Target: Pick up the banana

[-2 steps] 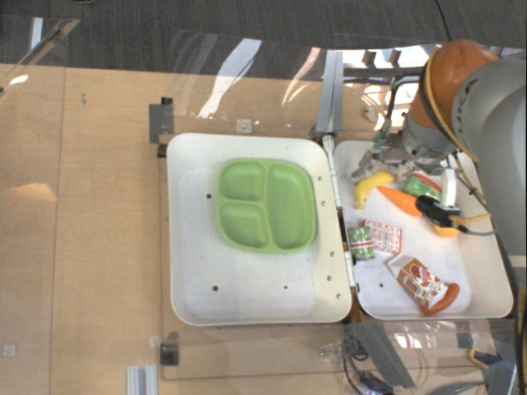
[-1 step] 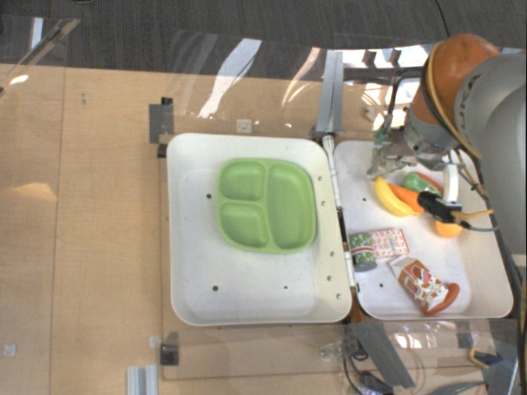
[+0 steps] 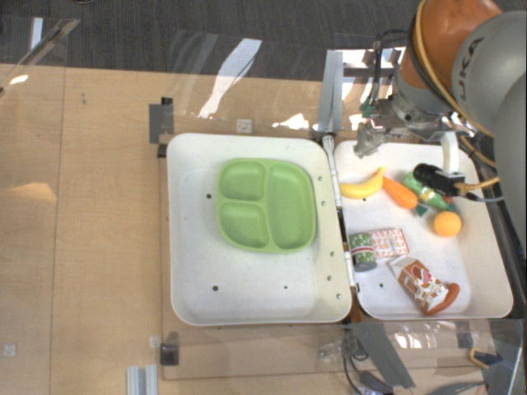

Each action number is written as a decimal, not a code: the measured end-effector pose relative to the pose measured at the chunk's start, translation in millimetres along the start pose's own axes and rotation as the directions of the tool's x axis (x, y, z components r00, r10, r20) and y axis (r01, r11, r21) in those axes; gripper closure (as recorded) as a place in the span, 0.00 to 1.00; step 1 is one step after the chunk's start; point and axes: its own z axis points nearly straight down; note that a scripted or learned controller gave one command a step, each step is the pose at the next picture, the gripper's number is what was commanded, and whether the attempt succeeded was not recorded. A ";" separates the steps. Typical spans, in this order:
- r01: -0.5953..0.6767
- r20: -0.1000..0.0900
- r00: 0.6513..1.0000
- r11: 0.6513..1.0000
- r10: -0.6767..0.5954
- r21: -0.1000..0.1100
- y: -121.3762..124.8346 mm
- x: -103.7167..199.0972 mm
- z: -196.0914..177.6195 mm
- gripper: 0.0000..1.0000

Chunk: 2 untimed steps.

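On the wooden tabletop, the left white bin holds a green divided plate, while the right bin in the right half of the frame holds the banana near its upper left corner. Just right of the banana lie a carrot, a green item and an orange ball, with a small can, a patterned card and a red-and-white packet lower down. The grey arm fills the upper right corner, its claw over the right bin's top edge, above the banana and apart from it.

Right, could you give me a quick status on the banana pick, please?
Gripper above right bin's far edge. Banana lying free below it. Carrot touching banana's right end.
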 end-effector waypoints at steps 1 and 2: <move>0.000 0.000 1.000 1.000 0.000 0.001 -0.3 -0.2 0.5 0.00; 0.274 -0.001 0.962 0.962 -0.274 0.003 -52.5 -50.8 102.8 0.00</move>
